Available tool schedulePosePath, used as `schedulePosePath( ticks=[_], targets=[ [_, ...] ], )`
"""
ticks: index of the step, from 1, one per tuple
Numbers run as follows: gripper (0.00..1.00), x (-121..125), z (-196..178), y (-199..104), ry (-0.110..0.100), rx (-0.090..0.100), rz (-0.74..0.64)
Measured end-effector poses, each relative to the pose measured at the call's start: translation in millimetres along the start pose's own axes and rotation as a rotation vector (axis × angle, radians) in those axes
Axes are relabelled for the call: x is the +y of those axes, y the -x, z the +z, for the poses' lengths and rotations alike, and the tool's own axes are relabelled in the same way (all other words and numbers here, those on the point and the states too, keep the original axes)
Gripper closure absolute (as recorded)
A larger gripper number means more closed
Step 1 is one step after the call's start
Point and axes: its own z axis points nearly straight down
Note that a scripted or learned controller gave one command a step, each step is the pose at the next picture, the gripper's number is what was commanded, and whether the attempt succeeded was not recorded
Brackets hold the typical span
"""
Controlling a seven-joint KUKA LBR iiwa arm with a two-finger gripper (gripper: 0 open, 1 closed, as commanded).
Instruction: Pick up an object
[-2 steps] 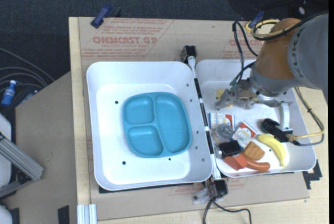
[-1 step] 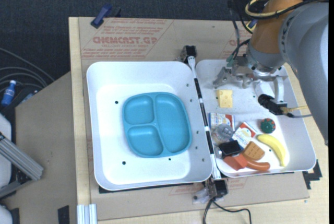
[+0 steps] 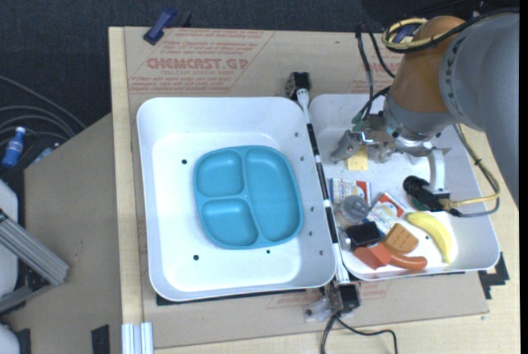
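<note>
We see the arm (image 3: 429,80) reaching in from the right over the right bin (image 3: 330,109), with the tool (image 3: 355,144) low over that bin's far left part, close to the wall shared with the left bin (image 3: 165,138). We cannot tell whether the tool is open or closed, and we see nothing gripped in it. A small yellow piece (image 3: 357,163) lies just beside the tool, on its near side; whether the two touch we cannot tell. The other things in this bin lie in a loose cluster nearer to us. A packet (image 3: 384,212) sits near the middle, a black block (image 3: 363,234) lies by the left wall, and a slice of toast (image 3: 402,239) is just to the right of the block. A red sausage (image 3: 394,261) lies along the near edge, and a banana (image 3: 437,233) curves at the near right, well apart from the tool. The left bin holds a blue divided plate (image 3: 247,195) lying flat in its middle. Both bins rest on the worktop (image 3: 206,63).
</note>
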Motion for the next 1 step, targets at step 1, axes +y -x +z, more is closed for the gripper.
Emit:
schedulePosePath(
  ticks=[1],
  targets=[
    [1.0, 0.3, -10.1, 0.2, 0.001, 0.0, 0.001]
  ],
)
